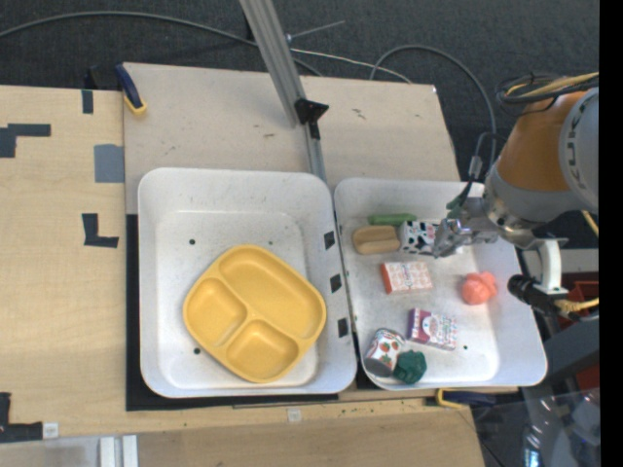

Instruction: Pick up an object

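The gripper (450, 237) is seen low over the upper part of the right bin (516, 358), just beside a small black-and-white patterned carton (419, 234); whether that carton is touched cannot be told, nor whether anything is held.

In the same bin a tan, rounded oblong piece (376, 240) lies left of the carton, with a green strip (391, 220) just above it. Nearer the middle a flat reddish-orange packet (406, 277) is placed, and a round pink-orange object (477, 288) sits to its right. Lower down a purple-and-white box (432, 329) lies tilted, and in the front left corner a red-and-white can (384, 349) touches a dark green lump (411, 366).

The left bin (156, 261) is occupied by a yellow plastic tray (255, 311) with three compartments, turned at an angle.

The grey arm (545, 178), with its orange band, is brought in from the right and bent downward at the wrist. Both bins are shallow, white and round-cornered.
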You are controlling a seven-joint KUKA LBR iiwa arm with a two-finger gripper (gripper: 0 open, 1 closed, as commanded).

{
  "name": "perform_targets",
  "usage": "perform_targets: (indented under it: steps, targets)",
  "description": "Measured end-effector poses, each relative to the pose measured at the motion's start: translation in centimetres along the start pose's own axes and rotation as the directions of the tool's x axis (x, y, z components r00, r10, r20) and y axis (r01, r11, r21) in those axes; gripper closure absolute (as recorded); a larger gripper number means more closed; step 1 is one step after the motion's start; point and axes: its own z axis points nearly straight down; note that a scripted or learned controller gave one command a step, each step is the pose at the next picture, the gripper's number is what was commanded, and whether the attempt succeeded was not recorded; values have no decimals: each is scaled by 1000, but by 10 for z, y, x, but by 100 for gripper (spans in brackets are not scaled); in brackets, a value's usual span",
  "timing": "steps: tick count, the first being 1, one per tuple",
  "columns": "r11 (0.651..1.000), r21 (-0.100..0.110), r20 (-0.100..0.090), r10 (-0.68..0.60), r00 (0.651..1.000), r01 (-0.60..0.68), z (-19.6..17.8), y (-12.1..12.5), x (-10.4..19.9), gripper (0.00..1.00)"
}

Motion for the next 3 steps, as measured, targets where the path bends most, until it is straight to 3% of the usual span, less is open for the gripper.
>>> perform_targets:
  steps: [2, 3]
  targets:
    - [1000, -2, 0, -1, 1000, 1, -94, 11, 2, 100]
    - [1000, 2, -2, -5, 1000, 5, -98, 25, 51, 100]
